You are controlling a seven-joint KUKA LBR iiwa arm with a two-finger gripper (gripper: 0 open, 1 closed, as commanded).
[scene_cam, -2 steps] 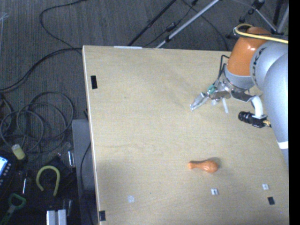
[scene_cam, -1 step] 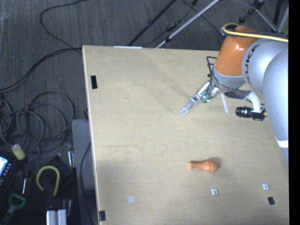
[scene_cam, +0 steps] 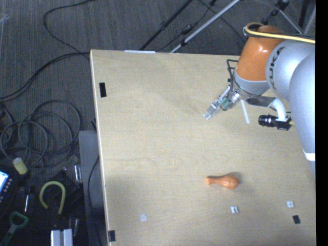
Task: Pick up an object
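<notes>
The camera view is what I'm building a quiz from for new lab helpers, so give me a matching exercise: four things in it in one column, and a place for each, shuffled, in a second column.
Things
1. small orange pear-shaped object
2. claw
3. yellow-green U-shaped piece
4. small black rectangular marker

Places
A. on the dark floor left of the light wooden bench top
B. above the bench top's upper middle, apart from any object
C. near the bench top's left edge, towards the far end
D. lying on the bench top, near the front

Pairs: 1-D, 2-B, 3-A, 4-C
</notes>
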